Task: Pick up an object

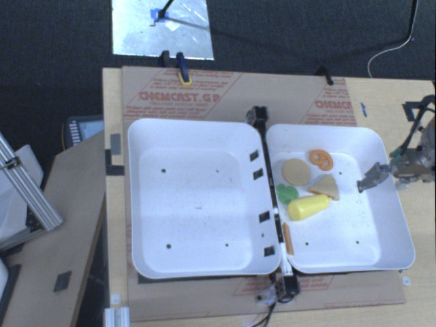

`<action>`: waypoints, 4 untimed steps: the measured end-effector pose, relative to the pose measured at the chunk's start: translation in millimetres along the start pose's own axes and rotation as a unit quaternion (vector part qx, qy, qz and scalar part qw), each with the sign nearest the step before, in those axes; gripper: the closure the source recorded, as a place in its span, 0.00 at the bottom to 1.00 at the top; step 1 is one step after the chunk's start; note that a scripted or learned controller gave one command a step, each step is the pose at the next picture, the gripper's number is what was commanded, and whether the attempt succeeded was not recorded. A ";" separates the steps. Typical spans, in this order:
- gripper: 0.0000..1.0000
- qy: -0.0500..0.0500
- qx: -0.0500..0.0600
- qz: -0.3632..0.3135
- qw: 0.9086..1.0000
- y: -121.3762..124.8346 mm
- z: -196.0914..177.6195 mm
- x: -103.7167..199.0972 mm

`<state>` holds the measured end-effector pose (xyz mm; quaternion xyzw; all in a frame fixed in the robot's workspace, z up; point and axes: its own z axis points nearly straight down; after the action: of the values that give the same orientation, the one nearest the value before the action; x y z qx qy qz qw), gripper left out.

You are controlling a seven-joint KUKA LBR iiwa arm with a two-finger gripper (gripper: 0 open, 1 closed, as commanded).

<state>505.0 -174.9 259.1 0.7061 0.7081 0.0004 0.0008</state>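
Observation:
The right bin (381, 251) holds a small cluster of toy food near its left side: an orange pretzel (321, 159), a round tan cookie (296, 172), a tan wedge (326, 186), a yellow cylinder (308, 206) and a green piece (286, 193). A thin orange stick (287, 238) lies along the bin's left wall. My gripper (370, 178) hangs over the right part of this bin, to the right of the cluster and apart from it. Nothing shows between its fingers.
The left bin (146, 251) sits beside the right one, with a black clip divider (266, 182) between them. Both rest on a cardboard sheet (204, 94). A shiny foil sheet (162, 19) lies at the back, and a cable (392, 43) trails at the upper right.

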 end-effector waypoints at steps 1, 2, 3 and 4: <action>0.00 -0.004 -0.010 -0.001 1.000 30.0 -225.9 -26.9; 1.00 -0.002 -0.003 -0.004 1.000 29.7 -228.1 -25.5; 1.00 0.001 -0.004 -0.006 1.000 27.1 -279.5 68.8; 1.00 0.001 0.002 -0.003 1.000 -18.5 -233.3 119.9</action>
<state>485.7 -54.9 492.2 0.7038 0.7104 -0.0001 -0.0016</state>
